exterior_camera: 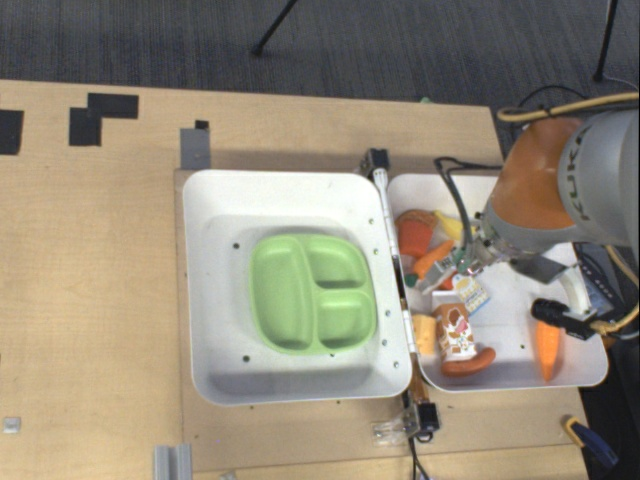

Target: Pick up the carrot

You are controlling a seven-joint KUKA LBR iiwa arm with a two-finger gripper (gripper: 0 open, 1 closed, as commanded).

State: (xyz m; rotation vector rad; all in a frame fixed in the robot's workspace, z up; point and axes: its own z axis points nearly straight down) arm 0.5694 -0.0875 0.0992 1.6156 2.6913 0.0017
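1. Orange carrot [547,353] lies in the near-right corner of the right bin [512,308], thick end away from the camera, tip toward the bin's near rim.
2. Nothing grips it. The end effector [465,260] is well apart from it, low over the middle-left of the same bin.
3. End effector state: can't tell from this angle whether it's open or closed.
4. Just beside the end effector, on the camera's left, is a slanted orange-red piece [431,261]. I can't tell whether they touch.
5. Rest of the right bin, along its left side:
   - a round red-orange item [412,234] and a yellow piece [447,226] at the far end
   - a small printed packet [471,294] in the middle
   - a printed carton [455,333], a yellow block [425,336] and a red-brown sausage [468,364] at the near end
6. Left bin [215,218] holds a green divided plate [310,293].
7. Both bins sit on a light wood worktop [90,298].
8. The arm's orange band [535,183] is over the right bin's far-right corner.
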